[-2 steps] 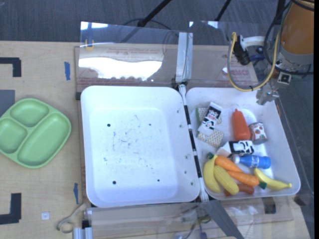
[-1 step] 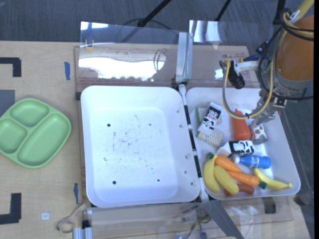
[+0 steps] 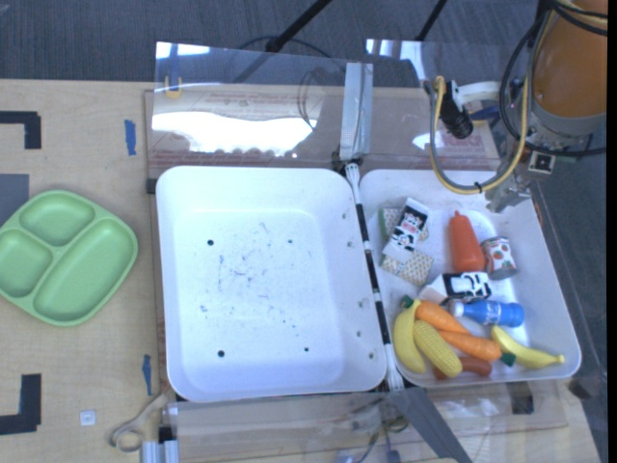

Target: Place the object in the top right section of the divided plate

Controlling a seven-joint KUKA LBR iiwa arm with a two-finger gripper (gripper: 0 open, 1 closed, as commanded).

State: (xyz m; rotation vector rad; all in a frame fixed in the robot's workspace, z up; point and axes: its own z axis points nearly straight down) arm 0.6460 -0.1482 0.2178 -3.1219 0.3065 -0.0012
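Note:
The green divided plate [image 3: 108,228] lies on the wooden bench at the far left, with nothing in its three sections. Several toy items fill the right bin [image 3: 557,302]: a cow-patterned carton [image 3: 411,228], an orange-red bottle [image 3: 466,243], a small can [image 3: 498,256], a black and white car [image 3: 468,284], a blue bottle [image 3: 492,312], a carrot [image 3: 451,320], corn [image 3: 436,348] and a banana [image 3: 526,351]. My gripper [image 3: 508,198] hangs over the right bin's far right edge, above and to the right of the can, with nothing seen in it.
The left bin [image 3: 255,278] lies between the plate and the right bin. A clear plastic wall [image 3: 251,104] stands behind both bins. Yellow cable loops hang from my wrist over the right bin's far end.

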